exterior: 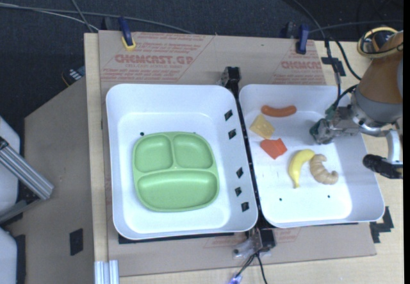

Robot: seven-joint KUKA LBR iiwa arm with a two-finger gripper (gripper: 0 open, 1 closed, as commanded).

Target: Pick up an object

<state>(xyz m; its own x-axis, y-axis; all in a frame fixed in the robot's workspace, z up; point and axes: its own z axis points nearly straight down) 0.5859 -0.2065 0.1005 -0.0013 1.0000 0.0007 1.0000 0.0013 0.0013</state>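
On the tabletop (96,148) sit two white bins side by side. The left bin (122,109) holds a green divided plate (175,170). The right bin (359,206) holds a red sausage (278,110), a yellow wedge (261,126), an orange-red piece (274,147), a banana (299,165) and a tan croissant-like piece (322,170), the last two just beside each other. The claw (321,131) hovers over the right bin, right of the wedge; whether it is apart or together I cannot tell.

Robotics lab test bench, protective-paper-covered board (192,52) clamped by blue clips (127,34), two white bins (122,148) on it, loose cables (83,0) on dark carpet behind the board, aluminium framing (22,167) left of it.
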